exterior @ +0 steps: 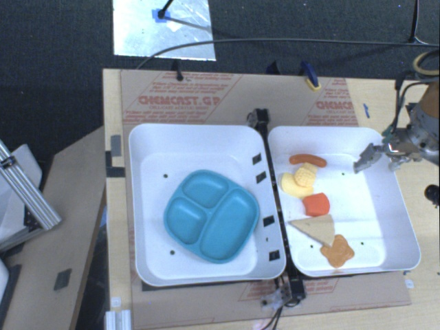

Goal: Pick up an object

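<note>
Two shallow white bins sit side by side on the bench [82, 184]. The left bin [148, 157] carries a blue divided plate [211, 215] with three compartments, lying a little skewed. The right bin [392, 212] holds the small food pieces, all gathered toward its left half: a reddish sausage [307, 160] at the top, a yellow lumpy piece [300, 182] just below it, an orange-red block [316, 203] beneath that, then a pale tan wedge [316, 227] and a brown-orange cookie-like piece [337, 251] touching the wedge's lower end. The tool [366, 159] hangs over the upper right part of the right bin, well apart from the food; whether its fingers stand apart or together I cannot tell, and nothing shows between them.
</note>
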Tool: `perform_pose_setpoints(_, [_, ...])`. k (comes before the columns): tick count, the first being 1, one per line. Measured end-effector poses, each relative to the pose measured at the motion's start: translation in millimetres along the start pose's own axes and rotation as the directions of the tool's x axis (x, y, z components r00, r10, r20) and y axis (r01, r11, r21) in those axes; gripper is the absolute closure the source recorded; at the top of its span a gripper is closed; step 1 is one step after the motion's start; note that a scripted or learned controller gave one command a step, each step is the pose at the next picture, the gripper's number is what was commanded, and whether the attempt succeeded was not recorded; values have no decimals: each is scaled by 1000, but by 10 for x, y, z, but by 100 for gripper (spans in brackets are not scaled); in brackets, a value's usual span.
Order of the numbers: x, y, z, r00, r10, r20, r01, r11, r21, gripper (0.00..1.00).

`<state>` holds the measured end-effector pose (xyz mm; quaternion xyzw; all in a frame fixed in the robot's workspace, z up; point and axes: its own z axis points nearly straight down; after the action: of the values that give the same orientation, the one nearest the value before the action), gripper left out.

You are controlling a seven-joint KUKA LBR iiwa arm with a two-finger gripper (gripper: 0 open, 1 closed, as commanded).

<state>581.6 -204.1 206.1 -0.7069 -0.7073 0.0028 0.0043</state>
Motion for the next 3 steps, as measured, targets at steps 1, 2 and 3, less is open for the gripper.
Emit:
perform_pose_setpoints(1, [5, 29, -70, 1000, -3, 3, 3, 1000, -12, 0])
perform_pose_setpoints(2, [31, 30, 556, 1000, -2, 1, 2, 1000, -7, 0])
perform_pose_setpoints(3, [-12, 117, 1112, 1000, -1, 2, 1, 1000, -8, 0])
